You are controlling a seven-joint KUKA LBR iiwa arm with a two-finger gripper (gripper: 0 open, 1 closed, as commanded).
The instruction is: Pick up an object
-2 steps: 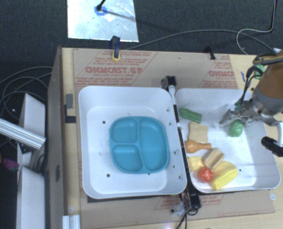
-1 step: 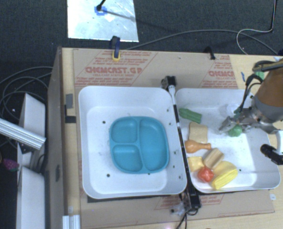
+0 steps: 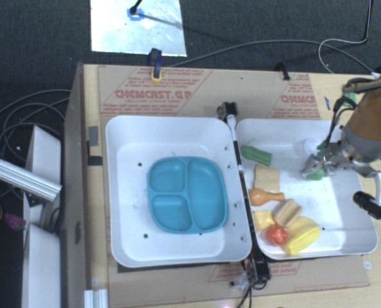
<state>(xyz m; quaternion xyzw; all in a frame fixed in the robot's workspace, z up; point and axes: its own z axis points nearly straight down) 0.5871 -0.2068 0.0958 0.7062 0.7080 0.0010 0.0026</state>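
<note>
Yellow toy corn (image 3: 304,237) and a red tomato (image 3: 276,234) are seen at the near edge of the right bin (image 3: 364,236), with a green block (image 3: 256,153) farther back. A blue divided plate (image 3: 187,194) is held by the left bin (image 3: 123,146). Both bins are borne by a cardboard-covered bench (image 3: 177,88) above dark carpet (image 3: 30,37). At the right bin's far right, the gripper (image 3: 315,169) is seen over something green; whether it is spread or pinching cannot be told.
</note>
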